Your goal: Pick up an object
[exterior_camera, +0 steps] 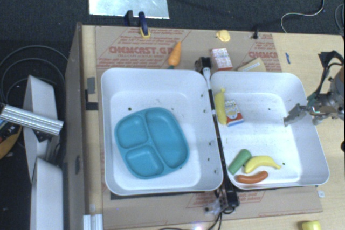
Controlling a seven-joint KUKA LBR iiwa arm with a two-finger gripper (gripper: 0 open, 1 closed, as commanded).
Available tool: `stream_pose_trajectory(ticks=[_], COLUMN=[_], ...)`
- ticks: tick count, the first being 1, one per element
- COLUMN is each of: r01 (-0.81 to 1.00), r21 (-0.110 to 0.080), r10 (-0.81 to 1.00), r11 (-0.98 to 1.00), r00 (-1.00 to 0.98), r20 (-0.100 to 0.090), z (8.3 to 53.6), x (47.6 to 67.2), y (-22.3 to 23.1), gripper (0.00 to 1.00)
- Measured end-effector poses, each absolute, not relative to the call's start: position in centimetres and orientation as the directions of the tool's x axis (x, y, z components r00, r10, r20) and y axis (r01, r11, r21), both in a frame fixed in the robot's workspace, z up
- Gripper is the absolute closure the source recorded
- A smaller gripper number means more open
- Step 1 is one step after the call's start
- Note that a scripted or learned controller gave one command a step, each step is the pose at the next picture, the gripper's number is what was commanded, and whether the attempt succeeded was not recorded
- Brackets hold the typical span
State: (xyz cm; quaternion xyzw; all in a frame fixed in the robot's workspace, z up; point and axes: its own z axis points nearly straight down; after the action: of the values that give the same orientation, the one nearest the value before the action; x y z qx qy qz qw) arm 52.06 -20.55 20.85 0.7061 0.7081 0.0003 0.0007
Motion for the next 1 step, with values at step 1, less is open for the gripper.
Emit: stream_pose_trajectory(ticks=[1], r01=[1.0], r21=[0.0], r10=[1.0], r11=[0.008], r00=[-0.008], r20=[0.0], z=[7.94], x=[61.1], y=[-20.44], gripper=[0.0])
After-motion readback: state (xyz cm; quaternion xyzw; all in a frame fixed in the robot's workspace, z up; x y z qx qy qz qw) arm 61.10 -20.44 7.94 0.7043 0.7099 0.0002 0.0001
